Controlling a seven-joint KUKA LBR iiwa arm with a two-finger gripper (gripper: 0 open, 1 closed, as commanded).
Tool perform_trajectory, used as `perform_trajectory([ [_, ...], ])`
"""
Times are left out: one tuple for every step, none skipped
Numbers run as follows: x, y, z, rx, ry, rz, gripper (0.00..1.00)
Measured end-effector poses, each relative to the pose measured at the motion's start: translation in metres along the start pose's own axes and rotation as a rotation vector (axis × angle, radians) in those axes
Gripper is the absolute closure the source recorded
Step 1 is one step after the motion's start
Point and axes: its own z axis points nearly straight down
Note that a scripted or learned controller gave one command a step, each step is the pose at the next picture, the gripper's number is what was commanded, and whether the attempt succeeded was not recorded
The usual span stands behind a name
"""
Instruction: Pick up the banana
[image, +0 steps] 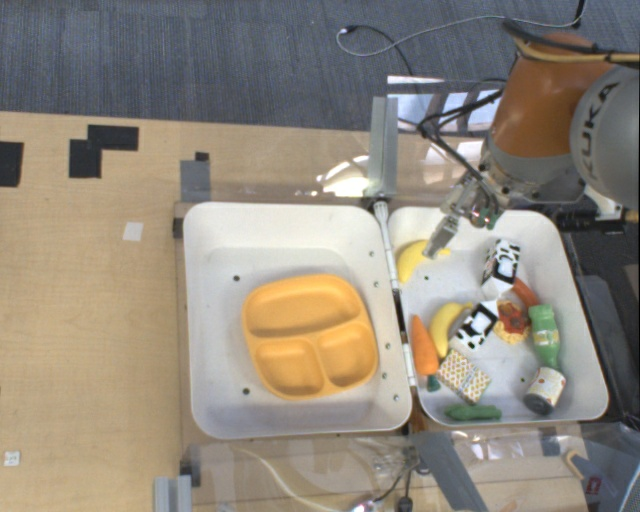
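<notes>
Claw (442, 240) over a yellow piece (410, 262), state unclear. Banana (446, 326) sits wedged between carrot (425, 346) and cow toy (474, 328); likely wrong-item grab.

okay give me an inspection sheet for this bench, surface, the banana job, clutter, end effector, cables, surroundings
Surface: two white bins side by side, left bin and right bin, on a tan bench.
Job's things: banana lies in the right bin, left of centre, not gripped.
Clutter: orange divided tray in the left bin; lemon, carrot, green bottle, can and two black-and-white cartons in the right bin.
End effector: low over the lemon at the right bin's far left; finger state unclear.
Cables: black cable on the grey floor behind the bins.
Surroundings: black patches on the bench.
</notes>
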Motion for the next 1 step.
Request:
perform_trajectory([
  [-0.0016,0.0025,-0.0133,-0.006,-0.008,0.001,1.0],
])
